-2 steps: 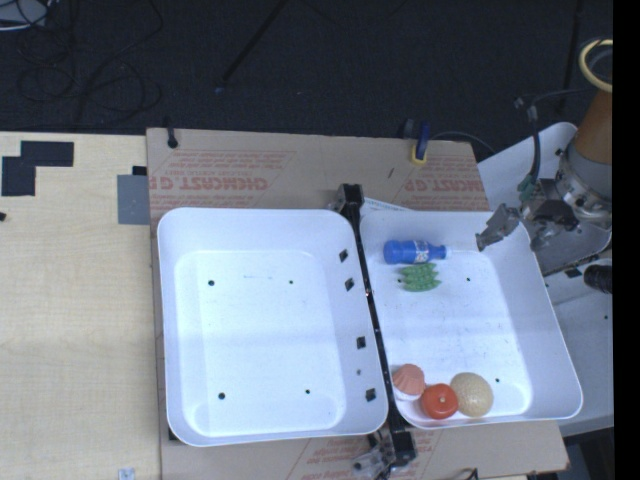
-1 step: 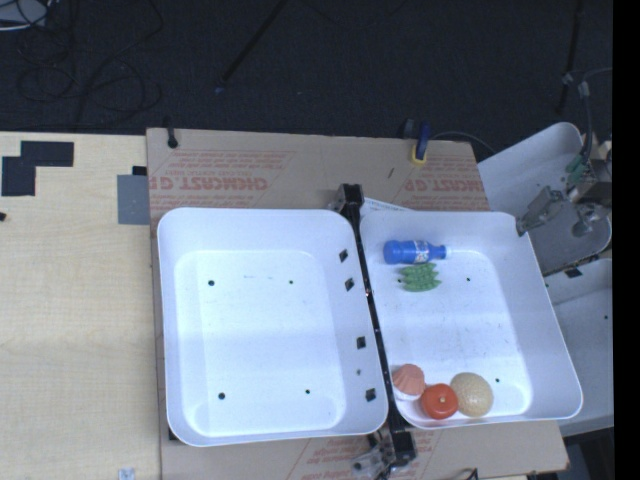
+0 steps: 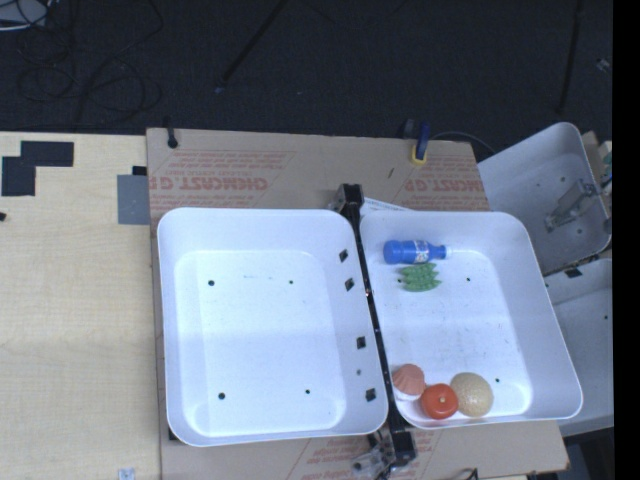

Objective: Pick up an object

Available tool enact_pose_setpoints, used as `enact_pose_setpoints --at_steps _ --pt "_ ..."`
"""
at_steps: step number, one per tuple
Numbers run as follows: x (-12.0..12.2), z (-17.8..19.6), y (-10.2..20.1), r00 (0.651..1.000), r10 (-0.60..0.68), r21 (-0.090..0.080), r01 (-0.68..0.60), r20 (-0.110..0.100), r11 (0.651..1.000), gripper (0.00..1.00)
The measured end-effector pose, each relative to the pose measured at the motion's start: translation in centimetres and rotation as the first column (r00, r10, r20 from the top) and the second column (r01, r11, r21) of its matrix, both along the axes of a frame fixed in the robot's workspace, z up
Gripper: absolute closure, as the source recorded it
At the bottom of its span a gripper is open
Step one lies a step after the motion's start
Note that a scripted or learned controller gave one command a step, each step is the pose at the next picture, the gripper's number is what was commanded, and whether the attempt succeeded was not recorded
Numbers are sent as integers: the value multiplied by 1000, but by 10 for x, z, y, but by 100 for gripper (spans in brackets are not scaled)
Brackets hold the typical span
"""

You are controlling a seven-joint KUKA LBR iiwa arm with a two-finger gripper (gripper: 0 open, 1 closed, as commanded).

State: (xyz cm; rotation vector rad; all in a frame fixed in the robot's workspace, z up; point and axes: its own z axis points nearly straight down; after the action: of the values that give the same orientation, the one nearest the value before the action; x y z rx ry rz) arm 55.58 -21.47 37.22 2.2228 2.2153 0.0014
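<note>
The right bin (image 3: 520,268) holds several small objects. A blue bottle (image 3: 412,252) lies on its side near the bin's far left corner. Just below it sits a small green leafy piece (image 3: 420,279). Along the near edge lie a pale pink round piece (image 3: 407,379), a red tomato-like ball (image 3: 438,401) and a beige round object (image 3: 472,393), close together.
The left bin (image 3: 170,298) stands beside the right one, joined by a black clamp strip (image 3: 362,308). Both rest on brown cardboard (image 3: 260,173) over a light wooden bench (image 3: 70,318). A grey metal plate (image 3: 555,188) stands at the right.
</note>
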Motion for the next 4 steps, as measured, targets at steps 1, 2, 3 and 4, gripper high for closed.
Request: enact_pose_setpoints --at_steps 1,2,3,4 --pt "-40 58 3 1000 0 0 0 2 1000 0" --pt "-81 100 1 1000 1 0 -1 -2 1000 0" --pt "-79 107 1 1000 3 1 -3 -5 1000 100" --pt "-79 107 1 1000 4 1 -4 -6 1000 0"
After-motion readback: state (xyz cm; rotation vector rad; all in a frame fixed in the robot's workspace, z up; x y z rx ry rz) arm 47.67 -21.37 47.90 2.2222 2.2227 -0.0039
